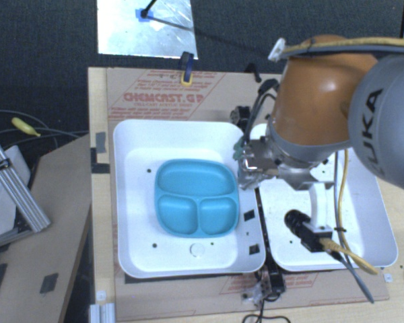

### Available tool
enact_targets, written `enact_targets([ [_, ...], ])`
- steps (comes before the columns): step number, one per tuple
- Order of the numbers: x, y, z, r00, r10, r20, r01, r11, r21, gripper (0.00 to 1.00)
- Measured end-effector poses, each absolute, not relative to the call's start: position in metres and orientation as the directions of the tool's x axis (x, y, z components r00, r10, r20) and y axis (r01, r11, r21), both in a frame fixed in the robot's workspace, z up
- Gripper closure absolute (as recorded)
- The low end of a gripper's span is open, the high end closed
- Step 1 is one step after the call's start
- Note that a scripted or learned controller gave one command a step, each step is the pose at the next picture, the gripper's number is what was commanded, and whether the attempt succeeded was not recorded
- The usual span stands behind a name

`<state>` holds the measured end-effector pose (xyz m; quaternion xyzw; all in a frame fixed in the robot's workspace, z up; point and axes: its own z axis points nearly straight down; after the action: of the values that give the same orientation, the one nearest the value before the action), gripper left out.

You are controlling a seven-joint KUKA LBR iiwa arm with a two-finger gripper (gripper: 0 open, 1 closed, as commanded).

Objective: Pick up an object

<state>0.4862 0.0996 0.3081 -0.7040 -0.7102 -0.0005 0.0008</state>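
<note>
Blue divided plate (194, 197) in left bin (131, 180), beside pincer (250, 173).

1. The divided plate (194, 197) is plain light blue.
2. Both bins are white: the left bin (131, 180) and the right bin (374, 214).
3. The arm (337, 93) is grey with an orange band.
4. The cardboard sheet (165, 93) is tan with red lettering.
5. The table (60, 200) is pale beige.

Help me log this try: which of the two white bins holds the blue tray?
The left bin: the blue divided tray lies in it, while the arm hangs over the right bin.
</note>
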Motion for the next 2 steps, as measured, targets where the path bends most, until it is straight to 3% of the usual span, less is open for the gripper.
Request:
enact_targets([
  [1,0.501,0.069,0.462,-0.003,1.000,0.003,1.000,0.003,0.021,1.00],
  [2,0.486,0.098,0.447,-0.006,1.000,0.001,1.000,0.006,0.001,1.00],
])
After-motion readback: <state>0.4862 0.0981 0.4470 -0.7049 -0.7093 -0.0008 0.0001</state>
